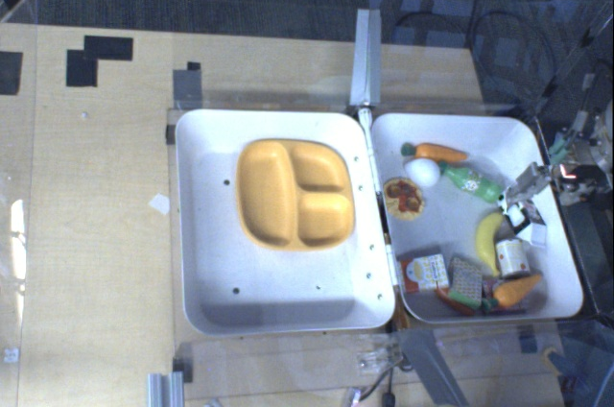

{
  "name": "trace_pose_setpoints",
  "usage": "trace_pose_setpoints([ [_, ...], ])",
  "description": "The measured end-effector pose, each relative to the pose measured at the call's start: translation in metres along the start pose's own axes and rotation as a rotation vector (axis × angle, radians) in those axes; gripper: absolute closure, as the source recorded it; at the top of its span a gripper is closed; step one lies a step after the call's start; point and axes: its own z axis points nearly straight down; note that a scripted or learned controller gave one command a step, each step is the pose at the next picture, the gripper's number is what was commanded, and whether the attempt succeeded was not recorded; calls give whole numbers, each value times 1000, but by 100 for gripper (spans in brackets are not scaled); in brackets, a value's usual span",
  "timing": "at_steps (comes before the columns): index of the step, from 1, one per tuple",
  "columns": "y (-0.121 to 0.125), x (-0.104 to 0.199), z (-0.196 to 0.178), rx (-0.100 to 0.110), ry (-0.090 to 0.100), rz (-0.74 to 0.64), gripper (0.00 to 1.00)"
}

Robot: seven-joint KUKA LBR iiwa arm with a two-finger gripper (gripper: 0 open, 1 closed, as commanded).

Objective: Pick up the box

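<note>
The box (pixel 425 273), a small red and white carton, lies flat near the front left of the right bin (pixel 436 131). A grey patterned packet (pixel 467 278) lies just to its right. My gripper (pixel 525 200) hangs at the right bin's right side, above the banana (pixel 487 240) and the small can (pixel 512 255). It is well to the right of the box and further back, and nothing shows held in it.
The right bin also holds a carrot (pixel 439 152), a white egg (pixel 421 172), a green bottle (pixel 471 183), a round pizza toy (pixel 404 198) and an orange piece (pixel 518 289). A yellow divided tray (pixel 293 193) sits in the left bin (pixel 206 242).
</note>
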Motion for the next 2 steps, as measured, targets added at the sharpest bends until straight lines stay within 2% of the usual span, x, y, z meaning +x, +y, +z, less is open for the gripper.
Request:
trace_pose_setpoints([
  [1, 23, 65, 136, 1, 1, -253, 0],
  [2, -14, 86, 175, -13, -3, -308, 0],
])
